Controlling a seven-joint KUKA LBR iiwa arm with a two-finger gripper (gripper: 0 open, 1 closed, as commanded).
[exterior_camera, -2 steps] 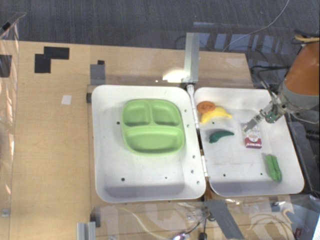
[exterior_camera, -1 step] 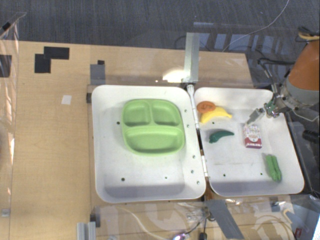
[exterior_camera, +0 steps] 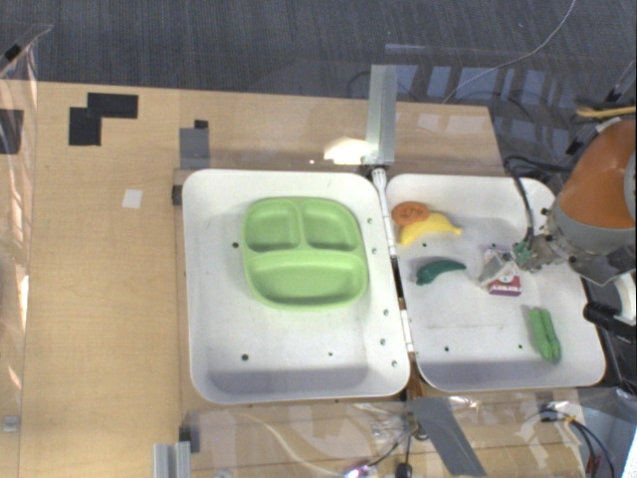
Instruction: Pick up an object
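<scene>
While your pincer (exterior_camera: pixel 525 255) hangs low, perhaps touching the small packet (exterior_camera: pixel 501 275) just left of it, nothing looks lifted; I cannot tell its state.

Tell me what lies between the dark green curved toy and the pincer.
In the camera view, a small silver-and-red packet lies on the bin floor between the dark green curved toy and the pincer.

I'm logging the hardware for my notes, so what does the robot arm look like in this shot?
The arm enters at the right edge: a bulky rounded orange section above a grey band. Below it, the gripper is a small assembly of grey metal parts. Dark cables run beside the arm.
</scene>
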